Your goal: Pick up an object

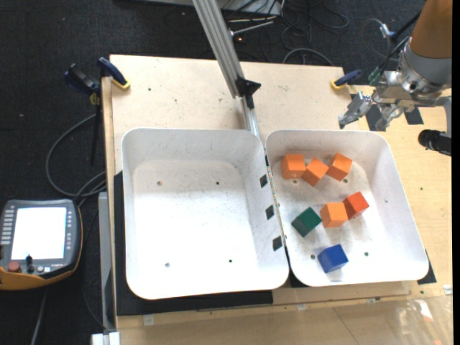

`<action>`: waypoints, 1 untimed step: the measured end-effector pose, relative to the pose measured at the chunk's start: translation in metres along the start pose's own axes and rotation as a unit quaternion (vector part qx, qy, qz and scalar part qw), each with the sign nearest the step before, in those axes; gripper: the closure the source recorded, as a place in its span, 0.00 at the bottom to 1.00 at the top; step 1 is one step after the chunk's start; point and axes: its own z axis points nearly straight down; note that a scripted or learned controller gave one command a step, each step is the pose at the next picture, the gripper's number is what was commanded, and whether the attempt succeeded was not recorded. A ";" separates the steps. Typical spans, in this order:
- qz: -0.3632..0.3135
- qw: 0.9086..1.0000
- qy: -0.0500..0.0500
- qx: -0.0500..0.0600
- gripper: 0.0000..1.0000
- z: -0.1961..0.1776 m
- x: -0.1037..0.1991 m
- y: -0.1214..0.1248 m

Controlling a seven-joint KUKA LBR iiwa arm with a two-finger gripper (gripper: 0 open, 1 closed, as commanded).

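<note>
Pre-grasp: gripper fingers spread, nothing between, poised above far rim of right bin; orange block nearest inside; next, likely descent, centred over it.

Bright even overhead light, soft faint shadows, white bins nearly washed out, slight overall softness
</note>
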 end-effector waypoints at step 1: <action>0.000 1.000 0.002 0.004 0.00 0.070 0.031 -0.035</action>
